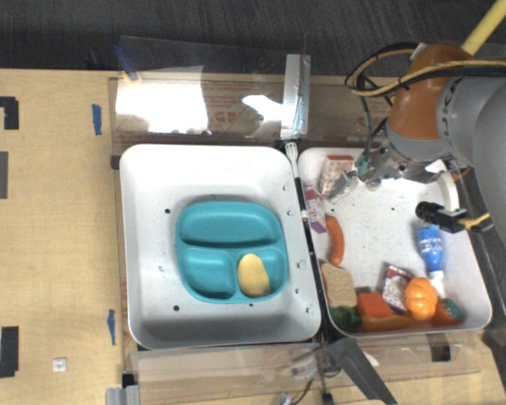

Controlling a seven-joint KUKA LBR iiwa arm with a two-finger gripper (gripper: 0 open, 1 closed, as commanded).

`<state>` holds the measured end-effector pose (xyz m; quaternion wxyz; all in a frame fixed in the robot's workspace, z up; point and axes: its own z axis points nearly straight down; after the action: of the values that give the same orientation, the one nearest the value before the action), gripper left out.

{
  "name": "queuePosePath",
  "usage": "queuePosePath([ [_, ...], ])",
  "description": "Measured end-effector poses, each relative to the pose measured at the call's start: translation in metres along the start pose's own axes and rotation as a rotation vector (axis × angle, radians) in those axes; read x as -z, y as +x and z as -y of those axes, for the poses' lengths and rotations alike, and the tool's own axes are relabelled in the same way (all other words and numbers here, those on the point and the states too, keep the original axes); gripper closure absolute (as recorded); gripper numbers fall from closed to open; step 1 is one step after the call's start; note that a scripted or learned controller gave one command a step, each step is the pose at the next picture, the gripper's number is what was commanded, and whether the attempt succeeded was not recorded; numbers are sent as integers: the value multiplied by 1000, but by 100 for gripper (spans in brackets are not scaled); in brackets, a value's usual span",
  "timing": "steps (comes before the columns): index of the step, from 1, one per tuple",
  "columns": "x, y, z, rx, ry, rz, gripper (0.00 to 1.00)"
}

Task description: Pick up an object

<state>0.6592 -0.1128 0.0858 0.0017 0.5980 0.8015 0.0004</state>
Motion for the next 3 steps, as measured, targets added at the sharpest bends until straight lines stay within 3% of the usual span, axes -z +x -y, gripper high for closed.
queuePosePath([
  [1, 1, 5, 50, 203, -3, 0, 0],
  [2, 2, 24, 50, 176, -3, 5, 0],
  [3, 1, 17, 28, 203, -3, 1, 0],
])
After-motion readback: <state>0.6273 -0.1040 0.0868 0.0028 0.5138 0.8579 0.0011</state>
